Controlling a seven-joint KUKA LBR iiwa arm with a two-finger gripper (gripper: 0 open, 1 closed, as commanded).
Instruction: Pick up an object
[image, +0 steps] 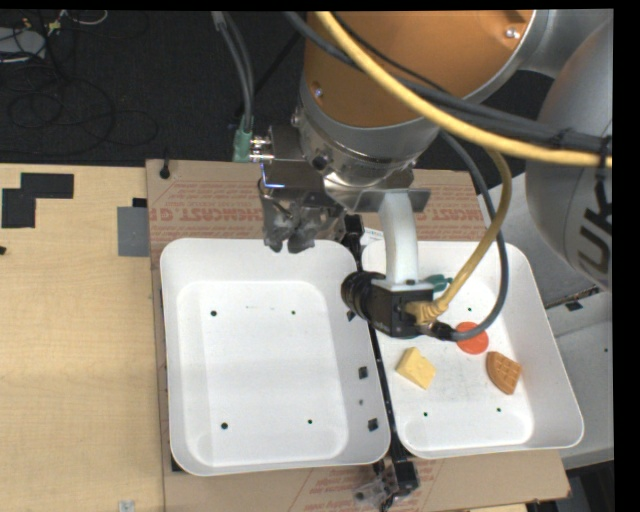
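Note:
My gripper (293, 228) hangs high over the back rim of the left bin (185, 300), with nothing visibly in it. The objects lie in the right bin (540, 420). There I see a yellow wedge (417, 368), a red-orange disc (473, 340) and a brown waffle-like piece (504, 373). A small green item (437, 279) peeks out behind the arm's white post and black fitting, which hide the part of that bin near the divider.
The arm's large orange and grey body covers the back of both bins. A yellow cable loops down over the right bin beside the red-orange disc. Cardboard lies under the bins, and a wooden bench top extends to the left.

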